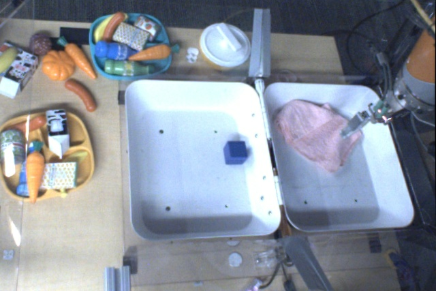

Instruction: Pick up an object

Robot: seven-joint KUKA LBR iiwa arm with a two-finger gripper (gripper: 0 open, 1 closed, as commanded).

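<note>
Where the arm point(417, 71) reaches in from the right, we find its gripper point(354, 126) low over the right bin point(381, 208), at the right-hand edge of a crumpled pink cloth point(315, 133); the tip looks to touch the cloth's border, yet we cannot tell whether the jaws are spread or pressed together, nor whether any fabric sits between them. The cloth fills the upper left part of that bin, its left edge near the wall that divides the two bins; below it and to its right we see bare white floor, so the lower half of the bin lies open, as does a strip along the right wall.

In the left bin point(157, 208) a small blue cube point(236, 152) lies right of centre, well apart from every wall; bare floor surrounds it on all sides, widest to the left and below. A grey bar point(259, 44) runs up from the seam between the bins.

Beyond the bins, on the wooden bench point(102, 242), we note a blue bowl of toy food point(129, 46) above the left bin's upper left corner, a white lidded container point(225, 46) just above its upper rim, a yellow tray of toy food point(44, 157) at far left, and a toy pumpkin point(57, 65), carrot point(83, 60) and sausage point(80, 95) lying loose between bowl and tray.
</note>
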